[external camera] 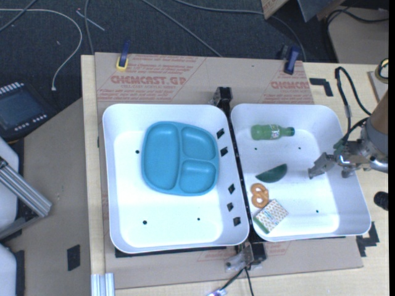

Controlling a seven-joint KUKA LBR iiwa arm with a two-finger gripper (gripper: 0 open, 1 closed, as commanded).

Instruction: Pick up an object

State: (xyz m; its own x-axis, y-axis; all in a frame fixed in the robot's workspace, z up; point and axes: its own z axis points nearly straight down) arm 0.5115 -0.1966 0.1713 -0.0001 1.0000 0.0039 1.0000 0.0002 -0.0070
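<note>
Two white bins (123,184) of smooth, faintly glossy plastic. Blue divided plate (180,158) also plastic, smooth with a soft sheen. Green bottle (271,131) of shiny plastic. Snack packet (271,215) wrapped in printed foil or paper. Bench top (179,73) of matt board with printed lettering. Gripper (332,163) of dull grey metal.

Red print reading "CHEMCAST GP" runs across the brown protective sheet (154,76) on the bench, well to the left of and beyond the gripper (330,165). A second, partly cut-off "CHEMCAST" mark (285,86) lies closer, just beyond the right-hand bin (345,217).
</note>
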